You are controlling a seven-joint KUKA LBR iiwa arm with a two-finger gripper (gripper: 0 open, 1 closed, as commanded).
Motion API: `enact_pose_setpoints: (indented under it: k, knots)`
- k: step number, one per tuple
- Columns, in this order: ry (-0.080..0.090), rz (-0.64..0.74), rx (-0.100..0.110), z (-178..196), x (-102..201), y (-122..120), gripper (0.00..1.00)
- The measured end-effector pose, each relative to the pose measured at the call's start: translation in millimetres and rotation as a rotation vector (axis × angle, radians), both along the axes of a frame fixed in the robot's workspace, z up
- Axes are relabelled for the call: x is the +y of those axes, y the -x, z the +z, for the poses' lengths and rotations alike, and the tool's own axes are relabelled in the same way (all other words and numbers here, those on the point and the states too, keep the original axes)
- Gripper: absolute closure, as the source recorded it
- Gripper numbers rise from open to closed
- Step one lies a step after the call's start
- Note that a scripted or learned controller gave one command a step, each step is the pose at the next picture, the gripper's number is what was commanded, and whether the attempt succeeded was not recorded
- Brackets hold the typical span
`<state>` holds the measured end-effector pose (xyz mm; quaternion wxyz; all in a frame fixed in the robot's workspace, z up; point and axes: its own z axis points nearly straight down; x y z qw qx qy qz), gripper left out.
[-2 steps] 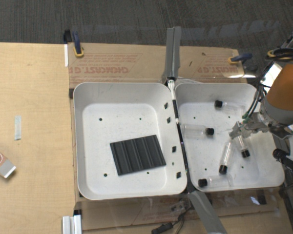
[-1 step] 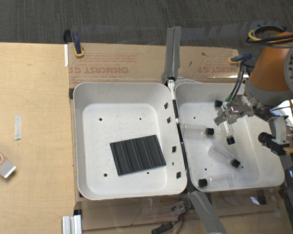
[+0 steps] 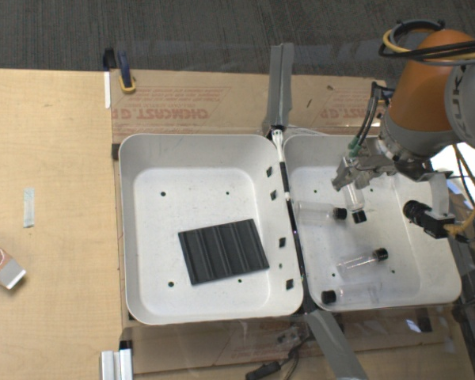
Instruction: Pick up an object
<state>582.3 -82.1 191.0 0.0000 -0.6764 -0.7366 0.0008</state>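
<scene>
My gripper [image 3: 351, 193] hangs over the back middle of the right bin [image 3: 427, 287], below the orange wrist band. Just under and left of it lies a clear vial with a black cap [image 3: 340, 213]. A second clear vial [image 3: 364, 260] with a black cap rests nearer the front. A third one [image 3: 329, 297] sits at the front left corner of that bin. In the left bin [image 3: 142, 212] a black ribbed rectangular pad [image 3: 223, 252] lies flat near the middle.
A grey divider bar [image 3: 281, 93] stands between the bins at the back. Cables and a black fitting [image 3: 423, 216] hang at the arm's right side. On the wooden bench to the left lie a small grey strip [image 3: 28, 208] and a red-and-white item [image 3: 1, 266].
</scene>
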Motion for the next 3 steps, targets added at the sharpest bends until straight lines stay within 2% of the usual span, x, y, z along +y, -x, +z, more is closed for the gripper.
enact_pose_setpoints:
  k: [1, 3]
  knots:
    - [0.001, -0.015, 0.001, -0.6, 45.1, -72.1, 1.00]
    - [0.006, -0.010, 0.004, 15.8, 44.8, -72.3, 1.00]
